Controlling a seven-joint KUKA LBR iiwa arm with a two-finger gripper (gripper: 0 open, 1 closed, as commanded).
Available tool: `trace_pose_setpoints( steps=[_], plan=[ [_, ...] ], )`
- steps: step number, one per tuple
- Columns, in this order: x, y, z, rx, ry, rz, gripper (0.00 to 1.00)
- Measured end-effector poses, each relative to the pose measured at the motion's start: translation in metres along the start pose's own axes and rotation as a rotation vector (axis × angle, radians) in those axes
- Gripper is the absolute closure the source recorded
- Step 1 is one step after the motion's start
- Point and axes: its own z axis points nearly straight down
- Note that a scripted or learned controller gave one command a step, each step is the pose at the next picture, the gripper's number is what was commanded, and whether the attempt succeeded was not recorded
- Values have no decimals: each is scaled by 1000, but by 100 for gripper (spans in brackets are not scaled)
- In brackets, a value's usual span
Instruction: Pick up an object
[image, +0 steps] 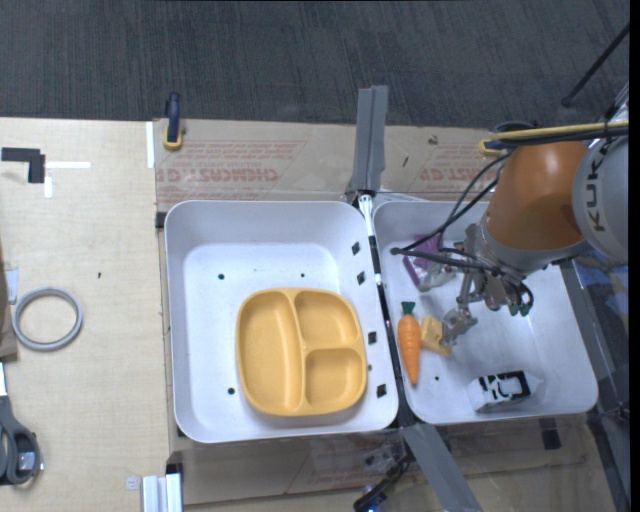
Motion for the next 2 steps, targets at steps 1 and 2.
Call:
trace_pose_setpoints(
  steps=[1,2],
  plan=[
    [-52,-7,3,-5,28,98,0],
    [-72,-49,2,-2,19,305,0]
  ],
)
